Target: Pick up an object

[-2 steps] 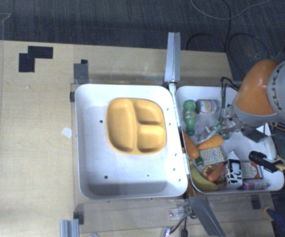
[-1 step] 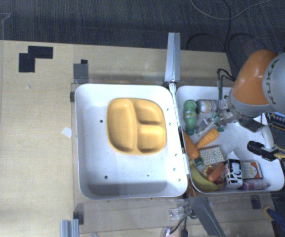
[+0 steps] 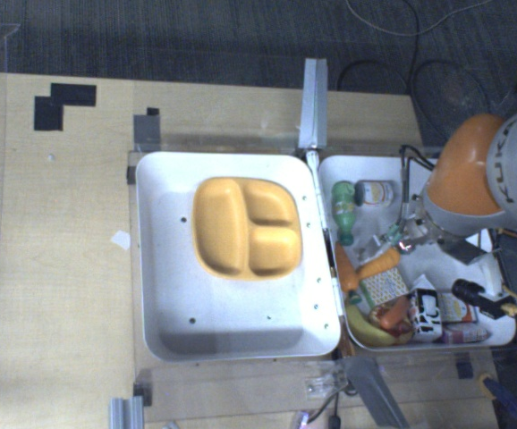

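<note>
Bench of pale wood (image 3: 53, 266), bearing black tape marks at its far left and a clear sheet edge at the corner; beyond it, dark grey carpet with a thin cable looped across it. Two shallow white bins side by side, parted by a metal upright post (image 3: 314, 105). Left bin (image 3: 169, 320): holds one yellow divided tray (image 3: 246, 227) — three compartments, lying flat toward the bin's far half, well apart from the near wall. Right bin (image 3: 379, 166): crowded with small goods — a green bottle (image 3: 343, 206) against the left wall, a small jar (image 3: 375, 192) just beside it at the far end, an orange carrot-like piece (image 3: 370, 266), a checked packet (image 3: 385, 286), a banana (image 3: 370, 327) along the near wall, a black-and-white item (image 3: 428, 314) near it. Arm (image 3: 482, 181), grey with an orange band, reaches in from the right over the right bin. Gripper (image 3: 408, 237) low among the clutter, just above the carrot-like piece and packet; whether it is spread or closed cannot be told, and nothing is seen held.
</note>
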Controlling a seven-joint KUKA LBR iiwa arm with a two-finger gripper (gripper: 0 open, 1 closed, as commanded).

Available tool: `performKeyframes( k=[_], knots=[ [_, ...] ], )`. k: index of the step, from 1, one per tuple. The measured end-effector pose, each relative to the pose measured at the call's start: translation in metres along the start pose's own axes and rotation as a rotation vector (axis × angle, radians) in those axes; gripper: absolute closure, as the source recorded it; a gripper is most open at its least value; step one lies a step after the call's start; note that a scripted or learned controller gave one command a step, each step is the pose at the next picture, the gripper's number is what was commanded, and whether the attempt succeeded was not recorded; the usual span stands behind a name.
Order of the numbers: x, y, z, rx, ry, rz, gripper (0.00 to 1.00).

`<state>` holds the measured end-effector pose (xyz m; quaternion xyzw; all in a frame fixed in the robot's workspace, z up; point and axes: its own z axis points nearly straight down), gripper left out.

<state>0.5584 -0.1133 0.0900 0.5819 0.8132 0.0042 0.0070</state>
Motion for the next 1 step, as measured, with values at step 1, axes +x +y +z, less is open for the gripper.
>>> performKeyframes(
  k=[1],
  knots=[
    [-0.0810, 0.0389, -0.0809, 0.008, 0.001, 0.144, 0.00]
  ],
)
